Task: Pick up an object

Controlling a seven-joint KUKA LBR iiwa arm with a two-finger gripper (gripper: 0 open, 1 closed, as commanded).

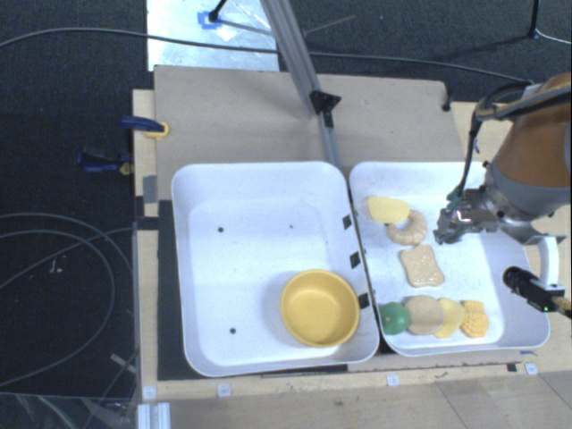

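My gripper (451,226) hangs over the right bin (518,333), just right of a pale ring-shaped pastry (408,230) and above a tan toast-like slice (421,265). A yellow wedge (388,208) lies at the pastry's upper left. Along the bin's front edge sit a green ball (394,316), a beige lump (424,314), a yellow piece (450,317) and an orange waffle-like piece (475,319). Nothing shows between the gripper's tips from this angle.
The left bin (223,239) holds a yellow bowl (320,307) near its front right corner. A grey pole (299,56) slants across the back of the bench. The arm's orange and grey body (536,159) fills the right side.
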